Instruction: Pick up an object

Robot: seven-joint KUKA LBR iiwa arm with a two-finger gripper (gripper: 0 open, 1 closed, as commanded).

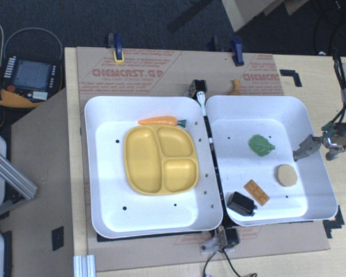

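Bench bins (98, 154), tool (311, 145) near green object (260, 145)

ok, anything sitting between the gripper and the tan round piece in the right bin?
Nothing visible. The gripper sits at the right bin's right side, and the tan round piece lies just below-left of it on bare white floor. The green item is off to the left, outside that path.

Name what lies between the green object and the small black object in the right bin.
In the camera view, only bare white bin floor separates the green object from the black object; the brown block sits beside that line.
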